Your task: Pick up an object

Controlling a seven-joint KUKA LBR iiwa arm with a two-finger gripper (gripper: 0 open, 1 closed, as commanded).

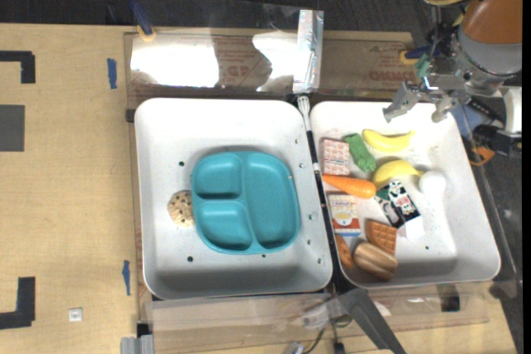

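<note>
- While the gripper point(421, 105) hangs over the far rim of the right bin point(477, 249), its fingers look spread and hold nothing.
- Food toys crowd that bin's left half: a banana point(387, 140) nearest the gripper, a lemon point(396, 172) just below it, a carrot point(349, 186) lying across, a waffle point(382, 236) and a bun point(374, 259) at the near end.
- That packing probably leaves little finger room around the carrot; the banana, with bare floor on its far side, looks the easier pick.
- Open floor runs along the bin's right side, good room to descend.
- Across the shared wall, the left bin point(158, 137) holds a teal tray point(246, 200) with a cookie point(181, 207) beside it, apart from the arm's work.
</note>
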